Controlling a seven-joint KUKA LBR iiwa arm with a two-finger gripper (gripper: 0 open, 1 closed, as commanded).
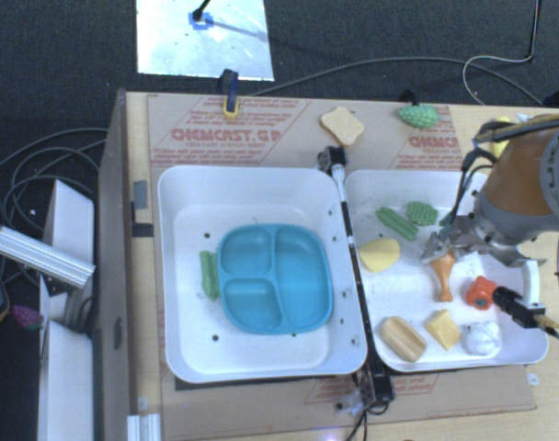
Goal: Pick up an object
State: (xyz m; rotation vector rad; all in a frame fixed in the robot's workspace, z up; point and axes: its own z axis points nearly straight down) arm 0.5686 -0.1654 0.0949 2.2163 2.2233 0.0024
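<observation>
The right bin (401,180) holds several toy foods. An orange drumstick (442,281) lies near its middle, pointing toward the front. My gripper (445,246) is low in this bin, right at the drumstick's upper end, with the grey and orange arm (528,186) behind it. Left of it are a yellow wedge (380,254), a green pod (395,222) and a green leafy piece (423,213). A red-orange piece (481,292) sits just right of the drumstick. The arm's body hides how the gripper meets the drumstick.
Along the right bin's front lie a bread roll (402,338), a cheese cube (442,328) and a white lump (483,338). The left bin (169,274) holds a blue divided plate (275,278) and a green bean (209,275). A toast slice (342,125) and a green piece (418,116) lie behind the bins.
</observation>
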